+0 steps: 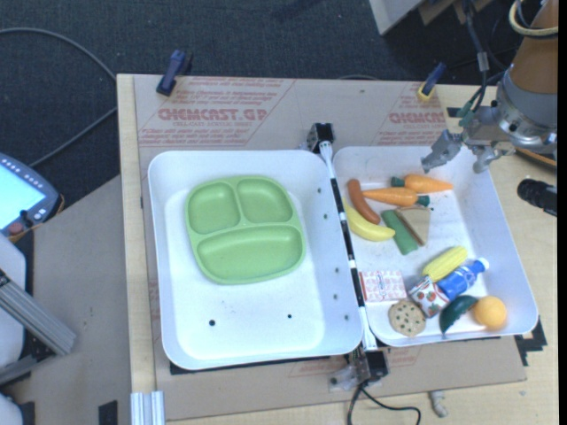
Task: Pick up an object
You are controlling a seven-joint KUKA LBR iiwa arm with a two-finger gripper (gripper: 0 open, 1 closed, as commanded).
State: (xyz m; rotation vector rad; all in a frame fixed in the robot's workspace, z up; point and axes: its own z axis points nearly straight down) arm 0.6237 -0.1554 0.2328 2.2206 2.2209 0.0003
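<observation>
Claw (461, 151) up at the far right corner of the right bin (509, 255), hanging above the rim, fingers spread, nothing between them. Hard to read the gap exactly, but two prongs plainly apart.

No single target set by the task; nearest pickable thing: the small carrot (426, 183), just below and a little left of the claw in the camera view. Long axis roughly left to right, tip toward the right. Second carrot (390, 197) just beside it, lower left, touching or nearly so, same lie. Further left, sausage (360, 201) and banana (368, 227), slanting down to the right, side by side. Corn (445, 260), bottle (462, 279), orange (489, 312), cookie (407, 317) well apart, at the near end of the bin.

Left bin (168, 264) with green tray (245, 228) far off, across the divider.

Likely call: short drop toward the near-left, onto the small carrot, fingers closing across its narrow width, not along its length. Risk: nudging the neighbouring carrot, or pinching both at once.
</observation>
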